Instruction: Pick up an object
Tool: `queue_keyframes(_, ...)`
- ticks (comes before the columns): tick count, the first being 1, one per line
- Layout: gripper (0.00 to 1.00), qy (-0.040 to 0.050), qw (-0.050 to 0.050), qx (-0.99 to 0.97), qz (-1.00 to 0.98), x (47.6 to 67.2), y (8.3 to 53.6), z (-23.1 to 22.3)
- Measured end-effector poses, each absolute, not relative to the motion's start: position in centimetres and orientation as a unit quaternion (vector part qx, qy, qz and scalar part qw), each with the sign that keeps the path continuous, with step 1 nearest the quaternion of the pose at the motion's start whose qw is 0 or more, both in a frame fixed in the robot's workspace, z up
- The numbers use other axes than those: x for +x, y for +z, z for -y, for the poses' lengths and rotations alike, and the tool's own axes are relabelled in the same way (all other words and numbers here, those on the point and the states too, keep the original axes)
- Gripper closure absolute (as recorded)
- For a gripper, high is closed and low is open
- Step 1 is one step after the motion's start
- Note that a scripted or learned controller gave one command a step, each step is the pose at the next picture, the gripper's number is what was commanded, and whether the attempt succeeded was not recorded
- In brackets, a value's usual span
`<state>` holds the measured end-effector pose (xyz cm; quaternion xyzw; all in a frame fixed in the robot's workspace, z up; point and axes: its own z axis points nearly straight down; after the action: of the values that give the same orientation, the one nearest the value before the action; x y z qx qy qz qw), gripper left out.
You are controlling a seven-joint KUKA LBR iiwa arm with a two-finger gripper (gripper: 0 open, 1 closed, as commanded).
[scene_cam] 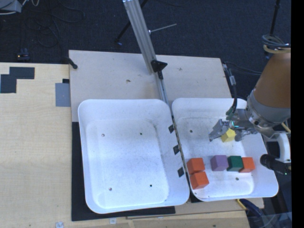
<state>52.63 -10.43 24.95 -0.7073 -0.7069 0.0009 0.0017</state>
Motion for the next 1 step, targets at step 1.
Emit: queue_keyframes(1,0.00,0.0027,0.003,-0.708,0.706,54.43,19.11,15.60)
